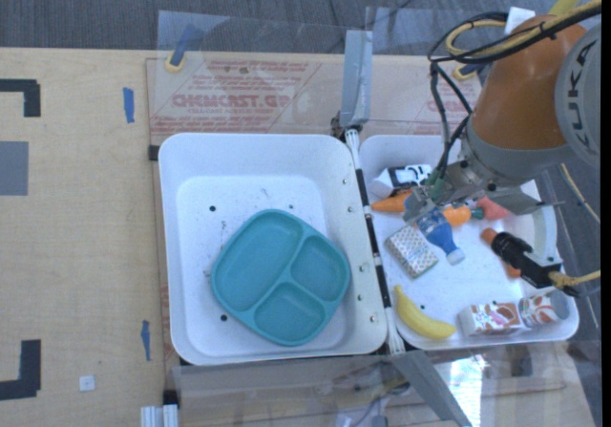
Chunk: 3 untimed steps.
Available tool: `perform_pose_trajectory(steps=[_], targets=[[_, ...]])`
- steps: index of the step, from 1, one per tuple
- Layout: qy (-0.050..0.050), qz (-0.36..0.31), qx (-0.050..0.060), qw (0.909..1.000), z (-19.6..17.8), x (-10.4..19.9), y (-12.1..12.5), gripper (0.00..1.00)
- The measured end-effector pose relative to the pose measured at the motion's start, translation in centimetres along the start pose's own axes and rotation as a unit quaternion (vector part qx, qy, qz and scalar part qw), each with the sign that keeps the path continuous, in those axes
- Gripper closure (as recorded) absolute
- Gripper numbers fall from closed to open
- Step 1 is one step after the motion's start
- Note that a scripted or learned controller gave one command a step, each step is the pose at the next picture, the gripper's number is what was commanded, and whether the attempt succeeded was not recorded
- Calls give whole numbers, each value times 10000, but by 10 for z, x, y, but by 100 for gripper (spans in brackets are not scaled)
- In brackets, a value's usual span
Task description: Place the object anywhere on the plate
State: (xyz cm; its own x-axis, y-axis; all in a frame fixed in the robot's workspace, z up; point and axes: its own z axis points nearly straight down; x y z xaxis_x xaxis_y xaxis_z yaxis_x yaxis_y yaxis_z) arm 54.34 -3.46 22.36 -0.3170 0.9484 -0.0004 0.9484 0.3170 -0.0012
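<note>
A teal plate (280,275) with three compartments lies in the left bin (186,177), nothing on it. My gripper (429,202) is low over the upper middle of the right bin (565,325), among several small items. An orange carrot (390,205) lies just to its left, and a small blue bottle (442,235) sits directly below it. The gripper body hides what is under it, and I cannot tell whether it touches the bottle or the carrot.
The right bin also holds a speckled tan block (412,251), a yellow banana (423,317), a white and red carton (504,316), a white and black card (406,174) and small orange pieces (494,210). A raised wall (363,224) divides the bins.
</note>
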Motion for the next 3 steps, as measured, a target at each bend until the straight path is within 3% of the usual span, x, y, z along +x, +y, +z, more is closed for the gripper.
perform_pose_trajectory(steps=[1, 2, 3], targets=[[5, -2302, -3, 9732, 16, 96, 33, 100], [3, -3332, -8, 9428, 19, 140, 21, 100], [4, -3329, -6, 9430, 19, 139, 21, 0]])
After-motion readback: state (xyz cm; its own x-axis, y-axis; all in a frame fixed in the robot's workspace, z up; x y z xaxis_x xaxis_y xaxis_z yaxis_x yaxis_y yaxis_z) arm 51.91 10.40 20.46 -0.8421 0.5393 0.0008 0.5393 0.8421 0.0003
